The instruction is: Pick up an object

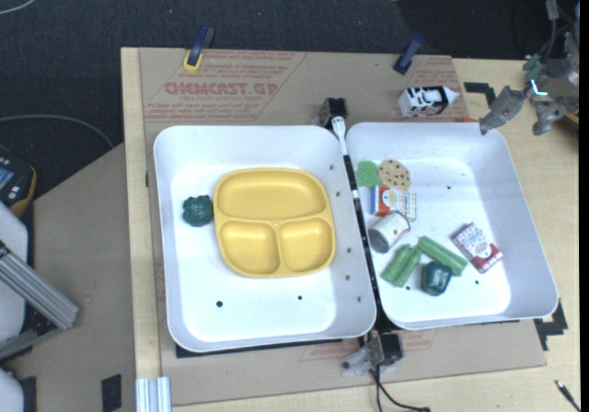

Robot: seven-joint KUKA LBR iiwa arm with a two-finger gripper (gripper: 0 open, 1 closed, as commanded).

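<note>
Overhead: gripper [504, 112] off the right bin [515, 180] at its far corner, apparently empty; finger state not discernible. Yellow tray [274, 220] and green toy [197, 210] in left bin [184, 309].

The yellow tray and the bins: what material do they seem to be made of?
The yellow tray looks like moulded plastic with a smooth, slightly glossy finish: one even colour, rounded compartment edges. The two white bins also look like thin, smooth plastic, with soft rounded rims, though coated metal cannot be ruled out.
</note>
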